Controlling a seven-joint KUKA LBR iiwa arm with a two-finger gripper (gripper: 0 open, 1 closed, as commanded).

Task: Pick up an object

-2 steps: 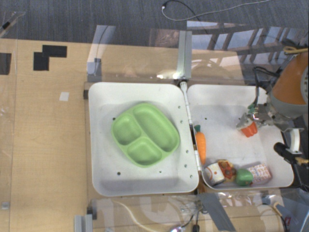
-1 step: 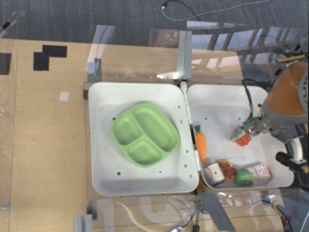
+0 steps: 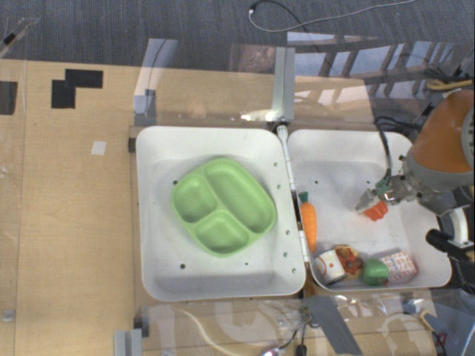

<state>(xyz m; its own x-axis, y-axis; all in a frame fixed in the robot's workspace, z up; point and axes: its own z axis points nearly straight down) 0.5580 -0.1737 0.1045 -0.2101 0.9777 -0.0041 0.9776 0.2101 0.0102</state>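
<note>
Bins (image 3: pixel 156 273): smooth white plastic, slight sheen. Green divided plate (image 3: pixel 223 206): matt plastic. Worktop (image 3: pixel 67 221): pale wood-look board, matt. Carrot (image 3: pixel 309 225): smooth, plastic-looking. Floor (image 3: pixel 148 6): grey ribbed carpet.

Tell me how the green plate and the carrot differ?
The green plate lies in the left bin; the carrot lies in the right bin, against the wall between them. The plate is broad, rounded and split into three compartments; the carrot is thin and long. The plate is light green all over; the carrot is orange with a dark green top. Neither is touched by the gripper.
</note>
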